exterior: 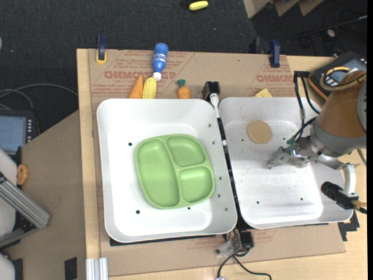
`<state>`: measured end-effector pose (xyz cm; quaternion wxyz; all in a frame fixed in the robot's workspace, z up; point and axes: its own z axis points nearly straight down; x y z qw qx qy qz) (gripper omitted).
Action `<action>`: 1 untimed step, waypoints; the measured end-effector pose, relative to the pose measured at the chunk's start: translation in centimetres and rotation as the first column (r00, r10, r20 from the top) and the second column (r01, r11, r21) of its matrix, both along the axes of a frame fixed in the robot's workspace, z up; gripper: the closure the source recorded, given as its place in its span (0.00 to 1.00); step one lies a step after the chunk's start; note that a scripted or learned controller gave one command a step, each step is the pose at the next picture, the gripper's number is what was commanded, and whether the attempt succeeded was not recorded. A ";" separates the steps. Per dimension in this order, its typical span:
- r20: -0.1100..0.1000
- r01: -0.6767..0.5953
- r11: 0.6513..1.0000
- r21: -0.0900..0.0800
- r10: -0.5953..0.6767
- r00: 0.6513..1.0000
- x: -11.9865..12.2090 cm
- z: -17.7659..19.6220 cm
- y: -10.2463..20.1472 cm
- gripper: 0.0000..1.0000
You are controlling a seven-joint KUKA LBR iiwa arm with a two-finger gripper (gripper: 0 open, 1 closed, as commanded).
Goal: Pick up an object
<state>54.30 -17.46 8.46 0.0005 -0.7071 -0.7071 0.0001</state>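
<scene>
A flat, round tan disc [259, 132] lies in the right white bin [274, 206], near its back middle. My gripper [281, 158] is low in that same bin, to the right of the disc and a little nearer the front, apart from it. The grey and orange arm [344, 121] reaches in from the right. A green divided plate [173, 170] sits in the middle of the left white bin [116, 127].
On the cardboard behind the bins lie a blue and white bottle [159, 59], a corn cob [150, 87], a carrot [136, 88], a small carrot [183, 90] and a yellow piece [263, 93]. Cables run along the right bin's right side.
</scene>
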 end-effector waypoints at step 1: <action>0.000 0.000 1.000 0.000 0.000 1.000 0.0 0.0 0.0 0.00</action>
